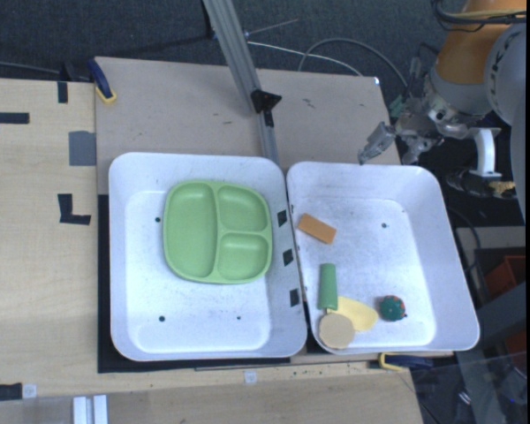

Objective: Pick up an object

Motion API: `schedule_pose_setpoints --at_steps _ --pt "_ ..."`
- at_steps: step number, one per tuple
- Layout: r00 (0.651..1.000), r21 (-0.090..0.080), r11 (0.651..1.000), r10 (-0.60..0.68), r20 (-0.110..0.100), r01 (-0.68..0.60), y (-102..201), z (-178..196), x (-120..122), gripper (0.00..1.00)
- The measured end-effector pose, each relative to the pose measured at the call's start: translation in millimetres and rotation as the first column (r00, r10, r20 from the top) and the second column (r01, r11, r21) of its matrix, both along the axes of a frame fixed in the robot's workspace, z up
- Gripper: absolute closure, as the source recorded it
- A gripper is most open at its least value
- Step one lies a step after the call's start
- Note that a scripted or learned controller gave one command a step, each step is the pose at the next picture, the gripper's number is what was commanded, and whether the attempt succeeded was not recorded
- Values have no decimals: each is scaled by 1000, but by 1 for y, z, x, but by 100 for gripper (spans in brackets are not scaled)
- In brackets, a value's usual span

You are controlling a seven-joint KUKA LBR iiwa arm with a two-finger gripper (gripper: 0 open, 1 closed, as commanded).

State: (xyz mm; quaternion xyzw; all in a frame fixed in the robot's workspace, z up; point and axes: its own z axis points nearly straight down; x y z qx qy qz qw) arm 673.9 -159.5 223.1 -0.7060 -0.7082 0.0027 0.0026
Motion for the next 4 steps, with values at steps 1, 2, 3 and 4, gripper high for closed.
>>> schedule_pose_setpoints --at_steps 1,2,3,4 --pt "1000 0 1000 -1 0 1 5 -56 -11 0" --pt "1000 0 1000 0 0 0 8 -115 -21 0" --pt "1000 0 1000 2 6 -2 9 -101 -19 100" --pt "1000 0 1000 -2 10 2 8 -56 -26 100"
